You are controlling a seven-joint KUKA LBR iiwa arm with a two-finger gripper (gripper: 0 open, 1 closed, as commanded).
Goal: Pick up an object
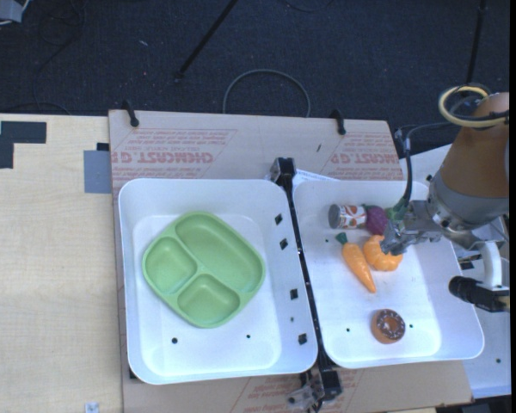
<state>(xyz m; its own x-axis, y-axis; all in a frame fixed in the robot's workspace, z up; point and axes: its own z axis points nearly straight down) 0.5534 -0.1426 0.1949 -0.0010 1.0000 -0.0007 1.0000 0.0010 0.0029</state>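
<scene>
The grey arm (473,175) is reaching in from the right, its gripper (394,241) hanging low, pointing leftward.

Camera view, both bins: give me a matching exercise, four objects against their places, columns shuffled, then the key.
Objects:
1. green divided plate
2. carrot
3. donut
4. can

Places:
A. right bin, near corner, alone
B. left bin, middle
C. right bin, far side, next to a purple item
D. right bin, middle, just left of the gripper

Pairs: 1-B, 2-D, 3-A, 4-C. The gripper is low over an orange item beside the carrot.
</scene>
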